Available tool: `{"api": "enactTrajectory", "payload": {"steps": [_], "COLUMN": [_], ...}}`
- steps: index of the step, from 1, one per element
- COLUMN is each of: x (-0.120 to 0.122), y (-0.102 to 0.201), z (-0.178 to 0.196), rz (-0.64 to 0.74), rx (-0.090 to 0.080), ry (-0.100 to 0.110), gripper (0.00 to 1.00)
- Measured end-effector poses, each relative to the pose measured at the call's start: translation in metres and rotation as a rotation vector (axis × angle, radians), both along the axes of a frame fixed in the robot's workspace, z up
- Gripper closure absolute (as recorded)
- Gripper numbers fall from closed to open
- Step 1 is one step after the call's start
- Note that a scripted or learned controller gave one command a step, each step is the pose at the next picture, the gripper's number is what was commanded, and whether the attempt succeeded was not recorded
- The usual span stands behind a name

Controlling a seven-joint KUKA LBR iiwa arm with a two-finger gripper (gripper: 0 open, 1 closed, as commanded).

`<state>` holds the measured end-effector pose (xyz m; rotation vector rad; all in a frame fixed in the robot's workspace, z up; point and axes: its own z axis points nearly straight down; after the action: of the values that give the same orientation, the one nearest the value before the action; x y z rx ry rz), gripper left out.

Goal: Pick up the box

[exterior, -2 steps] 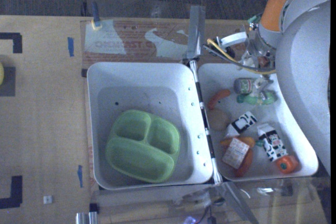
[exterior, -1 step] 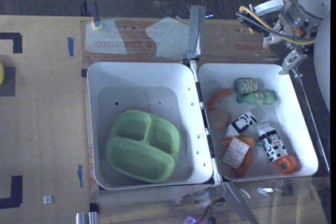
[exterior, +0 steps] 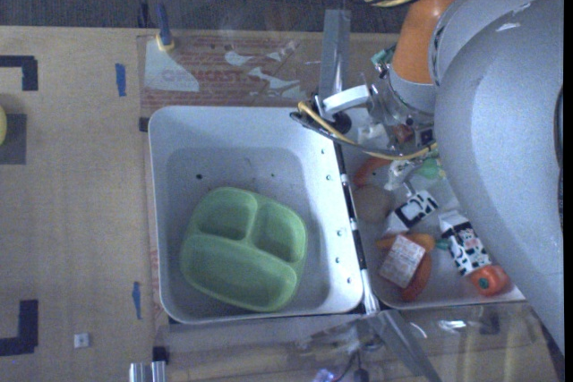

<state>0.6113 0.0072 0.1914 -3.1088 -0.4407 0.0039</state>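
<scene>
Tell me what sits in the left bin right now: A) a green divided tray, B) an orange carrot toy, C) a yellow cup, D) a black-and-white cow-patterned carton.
A: the green divided tray lies alone on the floor of the left bin, while the small toys and the box are in the right bin under the arm.

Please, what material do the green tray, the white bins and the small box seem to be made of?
Green tray: probably moulded plastic, matte, with rounded compartments. Left bin: likely rigid plastic or painted metal, smooth white, faintly glossy walls. Box: apparently printed cardboard, with flat faces and a label; too small to be sure.
</scene>
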Motion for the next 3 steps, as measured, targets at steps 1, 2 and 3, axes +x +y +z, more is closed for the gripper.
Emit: {"api": "enactTrajectory", "payload": {"steps": [1, 2, 3], "x": [0.049, 0.044, 0.044], "y": [-0.027, -0.032, -0.016], "z": [-0.007, -0.007, -0.007], "rz": [-0.078, -0.084, 0.206], "rx": [0.0, 0.0, 0.001], "ry": [-0.003, -0.001, 0.002], "gripper": [0.0, 0.0, 0.0]}}
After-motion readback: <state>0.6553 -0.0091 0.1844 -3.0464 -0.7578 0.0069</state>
